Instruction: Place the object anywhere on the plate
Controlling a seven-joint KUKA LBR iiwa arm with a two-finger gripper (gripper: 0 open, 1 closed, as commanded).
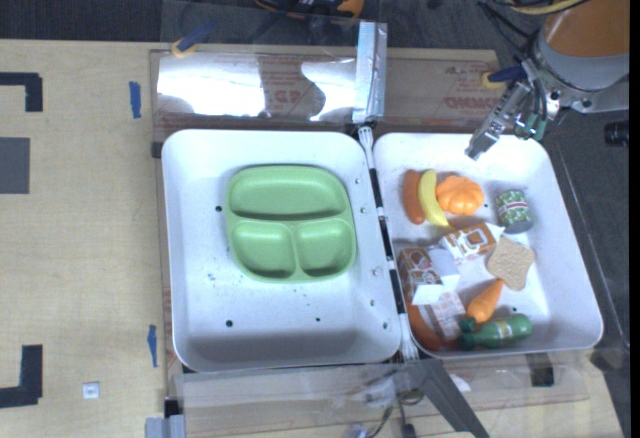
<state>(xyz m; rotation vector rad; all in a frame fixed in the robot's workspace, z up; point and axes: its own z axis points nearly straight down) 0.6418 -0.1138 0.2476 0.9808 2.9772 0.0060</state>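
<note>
Crowded Bin, Empty Plate

Overhead, the gripper (480, 144) hovers at the right bin's (575, 256) far rim; whether the jaws are open or closed, I cannot tell. Toy foods lie packed together: banana (432, 198), orange (459, 194), carrot (484, 300). A grasp may snag neighbours or slip. The green plate (291, 222) waits in the left bin (190, 256). Packet labels are unreadable.

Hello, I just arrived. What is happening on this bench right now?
A grey robot arm reaches in from the right, and its two-finger gripper is above the far corner of the right white bin. That bin holds a pile of toy food, such as a yellow banana, an orange pumpkin-like piece and a tan slice of bread. The green three-compartment plate sits in the left white bin with nothing on it. No object has reached the plate yet.
</note>
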